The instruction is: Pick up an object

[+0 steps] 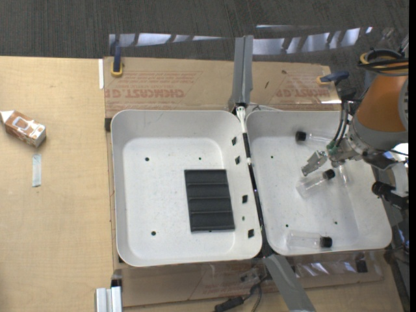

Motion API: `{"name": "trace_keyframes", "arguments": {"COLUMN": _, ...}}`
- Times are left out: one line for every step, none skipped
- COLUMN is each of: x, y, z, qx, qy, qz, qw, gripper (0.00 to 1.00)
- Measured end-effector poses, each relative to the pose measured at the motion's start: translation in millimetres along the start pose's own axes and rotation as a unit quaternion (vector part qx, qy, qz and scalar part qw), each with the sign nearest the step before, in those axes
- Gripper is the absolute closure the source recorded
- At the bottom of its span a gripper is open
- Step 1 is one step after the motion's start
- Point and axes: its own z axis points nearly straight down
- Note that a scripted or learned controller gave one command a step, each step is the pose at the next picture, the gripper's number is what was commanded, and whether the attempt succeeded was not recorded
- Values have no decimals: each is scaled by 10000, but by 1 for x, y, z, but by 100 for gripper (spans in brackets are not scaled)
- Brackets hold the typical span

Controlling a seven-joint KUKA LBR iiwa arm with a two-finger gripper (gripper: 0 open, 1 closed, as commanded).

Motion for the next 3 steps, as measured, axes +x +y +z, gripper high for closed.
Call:
{"name": "trace_keyframes", "arguments": {"x": -1, "y": 0, "z": -9, "qx": -2, "qy": -6, "qz": 3, "qw": 10000, "gripper": 100}}
{"name": "trace_keyframes", "arguments": {"x": -1, "y": 0, "z": -9, "qx": -1, "qy": -5, "qz": 3, "qw": 10000, "gripper": 0}}
{"name": "trace_keyframes", "arguments": {"x": 4, "y": -34, "z": 7, "qx": -32, "qy": 15, "qz": -701, "qw": 9975, "gripper": 0}}
